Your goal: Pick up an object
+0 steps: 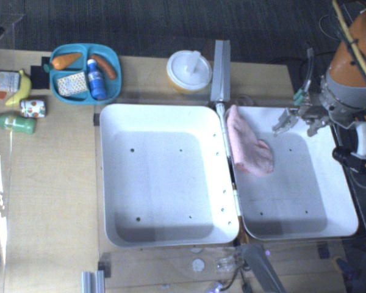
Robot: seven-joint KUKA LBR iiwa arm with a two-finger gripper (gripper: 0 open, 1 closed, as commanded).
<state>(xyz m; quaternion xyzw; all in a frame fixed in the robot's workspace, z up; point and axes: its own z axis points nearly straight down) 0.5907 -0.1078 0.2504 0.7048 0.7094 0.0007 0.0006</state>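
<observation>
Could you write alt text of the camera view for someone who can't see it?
A grey robot arm's gripper hovers over the right white bin, near a crumpled pink cloth lying against that bin's left wall. A blue divided tray of toy food sits behind the left bin.

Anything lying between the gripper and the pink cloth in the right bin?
No. In the camera view, only bare white floor of the right bin separates the gripper from the pink cloth.

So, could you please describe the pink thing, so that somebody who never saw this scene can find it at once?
Find the two white bins side by side and take the right bin, the one the arm reaches over. The pink cloth lies crumpled along its left wall, next to the divider. It is the only soft, pink item in either bin.
</observation>
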